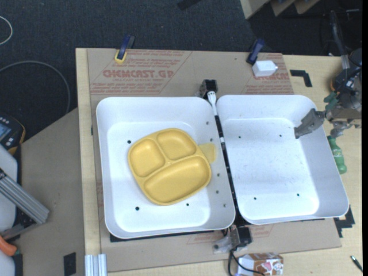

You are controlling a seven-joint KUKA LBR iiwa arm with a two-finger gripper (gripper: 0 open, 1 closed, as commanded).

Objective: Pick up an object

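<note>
The task has barely begun: the yellow plate (169, 165), the only thing to pick, lies flat in the left bin (109, 154), untouched. The gripper (310, 123) hangs at the upper right of the right bin (276, 206), well apart from it; whether it is open cannot be told, and nothing shows between its fingers. The bin walls between them stand in the way

I see gripper (306, 125) at right edge of camera view, entering from right. Only end of arm in frame: dark wrist assembly (347, 99) with cables and metal fittings, partly cut off by frame border. One grey finger (307, 123) projects leftward and slightly downward from wrist, its tip angled toward lower left. Second finger not clearly separable from first; I cannot judge jaw spacing. Nothing visible between fingers. Orange band and upper links lie outside frame.
</note>
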